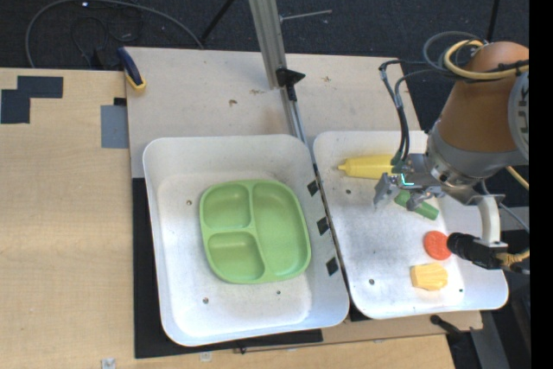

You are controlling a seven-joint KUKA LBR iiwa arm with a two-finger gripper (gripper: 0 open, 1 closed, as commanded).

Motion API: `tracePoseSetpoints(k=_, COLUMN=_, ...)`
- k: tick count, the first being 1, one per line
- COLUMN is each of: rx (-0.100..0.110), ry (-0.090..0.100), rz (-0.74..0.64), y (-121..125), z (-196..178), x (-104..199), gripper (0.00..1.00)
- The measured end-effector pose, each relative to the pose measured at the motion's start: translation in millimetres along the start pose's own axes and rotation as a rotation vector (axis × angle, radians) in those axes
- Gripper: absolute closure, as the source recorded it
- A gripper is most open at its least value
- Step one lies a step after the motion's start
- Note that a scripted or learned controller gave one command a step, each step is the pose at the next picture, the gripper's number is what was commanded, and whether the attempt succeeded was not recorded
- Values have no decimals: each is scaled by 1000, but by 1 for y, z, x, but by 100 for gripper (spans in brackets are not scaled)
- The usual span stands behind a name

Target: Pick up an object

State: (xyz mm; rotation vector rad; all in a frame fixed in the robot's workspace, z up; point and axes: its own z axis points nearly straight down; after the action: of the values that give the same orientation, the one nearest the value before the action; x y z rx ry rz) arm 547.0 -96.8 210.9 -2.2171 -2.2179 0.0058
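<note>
Bench with two shallow white bins; arm positioned over the right bin [380, 294].

Left bin [173, 307] contains a green three-compartment divided plate [255, 231], lying flat near its centre. Right bin contains a yellow corn-shaped object [366, 167] near the far left corner, a green object [420, 203] partly hidden under the wrist, an orange-red round object [436, 244], and a yellow block [429, 276] near the front edge. Gripper [386, 188] is low over the bin, just beside the corn-shaped object and touching or nearly touching the green object. Jaw opening cannot be determined; nothing is visibly held between the jaws. An aluminium post [270, 26] stands behind the bins.
</note>
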Motion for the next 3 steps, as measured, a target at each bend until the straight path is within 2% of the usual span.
tracePoseSetpoints(k=1, rx=-3, ry=0, rz=0, y=1, z=-1, x=0, gripper=0)
tracePoseSetpoints(k=2, rx=4, ry=0, rz=0, y=-2, z=64, x=3, gripper=0)
tracePoseSetpoints(k=3, rx=-3, ry=-1, rz=2, y=-2, z=116, x=3, gripper=0)
